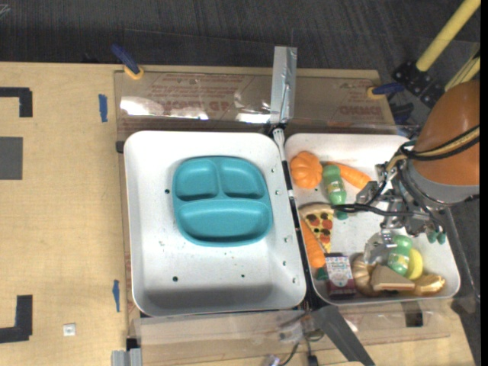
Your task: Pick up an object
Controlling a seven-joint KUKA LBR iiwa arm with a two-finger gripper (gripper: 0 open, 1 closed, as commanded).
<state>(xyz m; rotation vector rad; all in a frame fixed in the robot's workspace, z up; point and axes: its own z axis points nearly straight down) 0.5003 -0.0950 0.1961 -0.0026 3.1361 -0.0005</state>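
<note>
One gripper [387, 244] low over green-yellow toy [404, 263], right bin [450, 280].

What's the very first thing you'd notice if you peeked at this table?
Probably the big teal divided plate, sitting alone in the middle of the left white bin. Next, the pile of toy food crowding the right bin: an orange pumpkin near its top left corner, a pizza slice below it, and a bread loaf at the bottom. The grey arm's gripper hangs over that pile.

Teal divided plate [222, 200] in a white bin [145, 227]; orange pumpkin [306, 169] beside.
</note>
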